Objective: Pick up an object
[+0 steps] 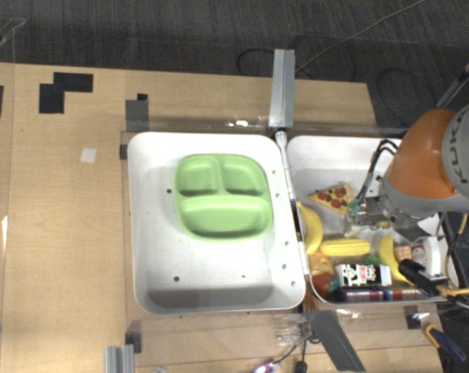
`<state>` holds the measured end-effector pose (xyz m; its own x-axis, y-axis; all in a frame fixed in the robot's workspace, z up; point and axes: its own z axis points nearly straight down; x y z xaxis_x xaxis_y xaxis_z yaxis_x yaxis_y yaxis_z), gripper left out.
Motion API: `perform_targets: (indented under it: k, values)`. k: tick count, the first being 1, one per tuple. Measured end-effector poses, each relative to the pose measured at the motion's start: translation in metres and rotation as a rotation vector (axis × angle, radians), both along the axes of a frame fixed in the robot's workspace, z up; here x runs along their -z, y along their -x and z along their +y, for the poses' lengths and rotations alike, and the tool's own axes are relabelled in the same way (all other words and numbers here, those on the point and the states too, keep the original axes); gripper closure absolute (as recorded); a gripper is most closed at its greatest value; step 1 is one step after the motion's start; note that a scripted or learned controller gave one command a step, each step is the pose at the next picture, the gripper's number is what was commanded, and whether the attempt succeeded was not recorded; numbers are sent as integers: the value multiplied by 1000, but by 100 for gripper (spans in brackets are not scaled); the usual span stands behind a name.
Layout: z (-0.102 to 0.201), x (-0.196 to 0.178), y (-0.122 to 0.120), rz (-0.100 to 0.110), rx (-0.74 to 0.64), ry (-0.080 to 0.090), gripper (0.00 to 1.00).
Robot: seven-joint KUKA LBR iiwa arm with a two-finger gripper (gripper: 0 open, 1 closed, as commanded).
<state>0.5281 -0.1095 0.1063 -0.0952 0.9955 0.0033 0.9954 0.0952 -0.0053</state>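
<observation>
The right bin (327, 152) holds a heap of toy items. A pizza slice (333, 198) lies near its middle, with a yellow banana (312, 228) curving along the left wall. Below them are a yellow corn-like piece (344, 248), a second banana (386, 252), a black-and-white carton (364, 273) and a dark marker (370, 294). My gripper (355, 221) hangs low over the heap, just right of the pizza slice and right above the yellow piece. The grey wrist and orange band (421, 165) hide the bin's right part.
The left bin (152, 231) holds a green divided plate (222, 195) at its middle. A metal post (282, 84) stands at the back between the bins. A brown item (321, 266) and a white piece (432, 251) also sit in the right bin. Cables trail at the right.
</observation>
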Motion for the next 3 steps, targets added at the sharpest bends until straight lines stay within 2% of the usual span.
perform_targets:
  k: [1,2,3]
  values:
    - [0,0,0,0,0,0,0]
    - [7,17,-89,-21,104,3,0]
    - [8,17,-94,-12,239,1,0]
